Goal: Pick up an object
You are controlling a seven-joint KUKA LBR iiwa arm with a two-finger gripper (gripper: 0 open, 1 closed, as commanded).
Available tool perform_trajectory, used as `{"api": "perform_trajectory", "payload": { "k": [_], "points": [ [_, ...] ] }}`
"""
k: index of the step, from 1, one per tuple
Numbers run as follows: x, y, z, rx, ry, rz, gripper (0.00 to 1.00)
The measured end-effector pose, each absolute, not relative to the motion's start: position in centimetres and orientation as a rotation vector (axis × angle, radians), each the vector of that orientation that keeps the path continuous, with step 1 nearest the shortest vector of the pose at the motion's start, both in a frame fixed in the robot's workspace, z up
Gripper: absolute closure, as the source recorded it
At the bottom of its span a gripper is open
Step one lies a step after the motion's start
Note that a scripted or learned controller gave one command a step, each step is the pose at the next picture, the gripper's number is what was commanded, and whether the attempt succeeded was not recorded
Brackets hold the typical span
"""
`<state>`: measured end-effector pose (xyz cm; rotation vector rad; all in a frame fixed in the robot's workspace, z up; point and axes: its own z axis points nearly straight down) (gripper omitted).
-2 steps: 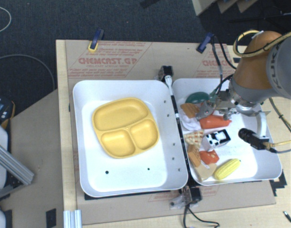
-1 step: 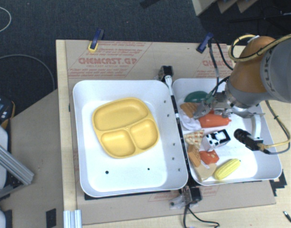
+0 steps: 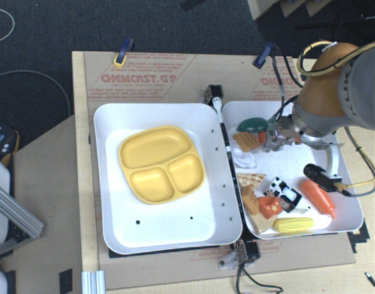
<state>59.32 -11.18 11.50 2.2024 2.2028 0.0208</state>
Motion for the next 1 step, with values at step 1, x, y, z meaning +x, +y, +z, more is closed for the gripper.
{"api": "perform_trajectory", "payload": {
  "k": [1],
  "points": [
    [59.63, -12.19, 16.62, 2.219, 2.218, 0.003, 1.00]
  ]
}}
